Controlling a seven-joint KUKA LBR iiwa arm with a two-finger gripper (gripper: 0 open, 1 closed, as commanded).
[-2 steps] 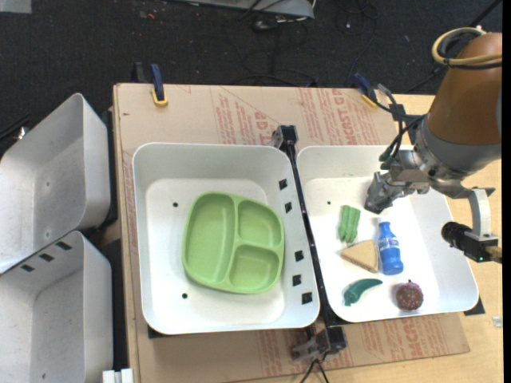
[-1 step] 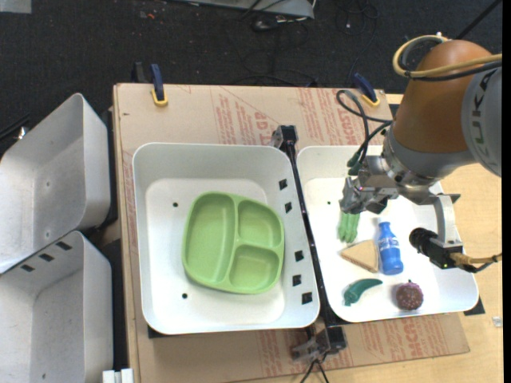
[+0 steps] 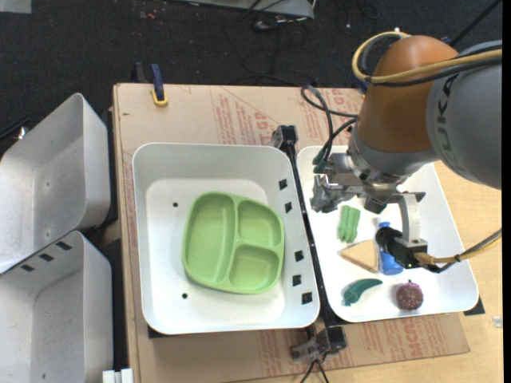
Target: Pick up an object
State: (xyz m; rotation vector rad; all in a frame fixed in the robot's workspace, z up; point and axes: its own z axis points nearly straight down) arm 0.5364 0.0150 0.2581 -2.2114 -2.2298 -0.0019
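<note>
The right bin point(image 3: 447, 214) holds several small things. A light green stick point(image 3: 348, 223) lies near its middle, with a tan wedge point(image 3: 361, 254) just below it. A blue piece point(image 3: 389, 260) sits to the right of the wedge. Near the front edge lie a teal curved piece point(image 3: 360, 290) and a dark red ball point(image 3: 409, 295). My gripper point(image 3: 326, 195) hangs over the left part of the right bin, just up and left of the green stick, under the bulky grey and orange wrist point(image 3: 399, 110). Nothing shows in its grasp.
The left bin point(image 3: 160, 174) bears a light green divided plate point(image 3: 234, 242). A dark rail with clips point(image 3: 299, 230) runs between the two bins. Two more white bins point(image 3: 48, 174) stand off the bench at the left.
</note>
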